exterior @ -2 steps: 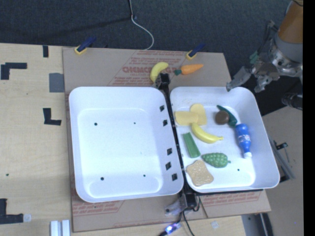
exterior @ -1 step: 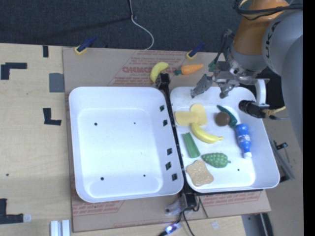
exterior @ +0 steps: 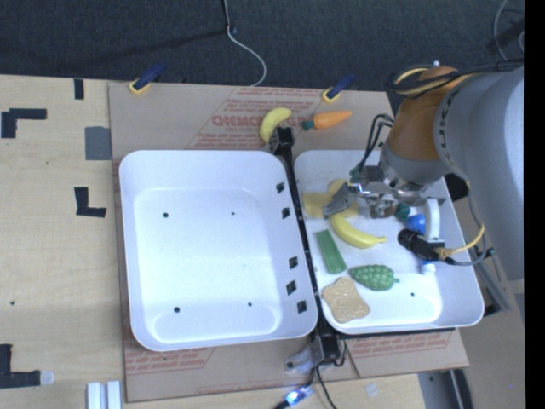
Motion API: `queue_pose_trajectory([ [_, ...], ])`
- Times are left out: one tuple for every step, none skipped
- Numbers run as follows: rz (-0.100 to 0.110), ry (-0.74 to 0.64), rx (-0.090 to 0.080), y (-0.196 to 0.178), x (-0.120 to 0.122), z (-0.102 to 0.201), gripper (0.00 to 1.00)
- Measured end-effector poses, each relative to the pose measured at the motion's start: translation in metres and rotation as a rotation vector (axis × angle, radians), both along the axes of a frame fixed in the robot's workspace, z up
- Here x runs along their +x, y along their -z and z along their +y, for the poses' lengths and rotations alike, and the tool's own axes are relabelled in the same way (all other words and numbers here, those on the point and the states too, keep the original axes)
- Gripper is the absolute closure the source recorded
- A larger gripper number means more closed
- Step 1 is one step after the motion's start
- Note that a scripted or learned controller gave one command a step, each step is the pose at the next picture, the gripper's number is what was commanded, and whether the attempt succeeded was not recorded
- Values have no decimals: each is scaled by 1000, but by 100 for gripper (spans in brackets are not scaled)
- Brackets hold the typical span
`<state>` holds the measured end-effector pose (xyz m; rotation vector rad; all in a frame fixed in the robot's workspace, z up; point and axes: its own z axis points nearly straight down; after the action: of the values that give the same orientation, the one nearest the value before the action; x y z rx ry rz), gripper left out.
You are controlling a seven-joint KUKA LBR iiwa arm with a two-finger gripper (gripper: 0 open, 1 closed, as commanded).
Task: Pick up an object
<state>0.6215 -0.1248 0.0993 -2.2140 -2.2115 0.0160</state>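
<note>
two white bins (exterior: pixel 204 254); two bananas (exterior: pixel 356 233); one carrot (exterior: pixel 328 119); one green strip (exterior: pixel 330 250); one bread slice (exterior: pixel 345 299).

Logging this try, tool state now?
Tool: cannot be told; it sits low in the right bin just above the banana, nothing visibly gripped.

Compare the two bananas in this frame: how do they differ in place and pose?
The upper banana lies outside the bins on the cardboard, beside a carrot; the lower banana lies inside the right bin, just below the tool. The upper one arches upward, the lower one sags. Both are yellow.
</note>
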Motion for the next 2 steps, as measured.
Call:
queue_pose_trajectory([
  [-12,-2,-1,16,-35,12,0],
  [-16,-3,-1,4,-32,12,100],
])
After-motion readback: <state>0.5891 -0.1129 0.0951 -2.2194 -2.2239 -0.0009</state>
